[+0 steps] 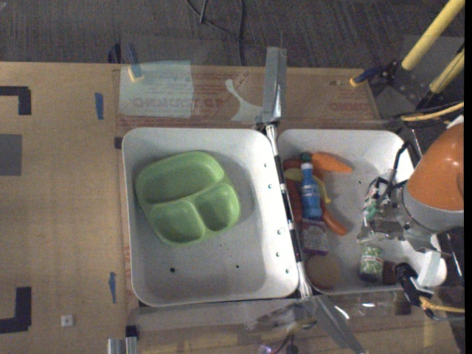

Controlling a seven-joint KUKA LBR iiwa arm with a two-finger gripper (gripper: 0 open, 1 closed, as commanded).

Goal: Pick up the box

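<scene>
- The gripper (375,226) hung over the right-hand part of the right shallow white bin (376,140), below the grey arm's orange band (441,175); it was seen from above among cables and metal parts, and whether it was apart or together could not be told.
- Nothing could be seen held in it.
- The small box with a green and white speckled print (371,262) lay on the bin floor just beside the gripper, on the side towards the bin's near wall; whether the two touched could not be told.
- Further to the view's left in the same bin, a brown round lump (323,271) sat near the near wall, and a dull purple packet (316,237) lay just above it in the view.
- A blue plastic bottle with a white cap (310,195) lay lengthwise above the packet, with a small orange piece (336,225) at its lower right.
- A red item (293,195) and a yellow item (294,174) lay between the bottle and the bin's left wall.
- An orange carrot-shaped toy (330,162) lay towards the far wall, well apart from the box.
- A metal strip (284,212) ran between the two bins.
- The left shallow white bin (221,271) held a light green divided plastic tray (188,196), set at a slant.
- Both bins stood on a pale wooden bench (59,198), which bore bits of blue tape (98,106).
</scene>
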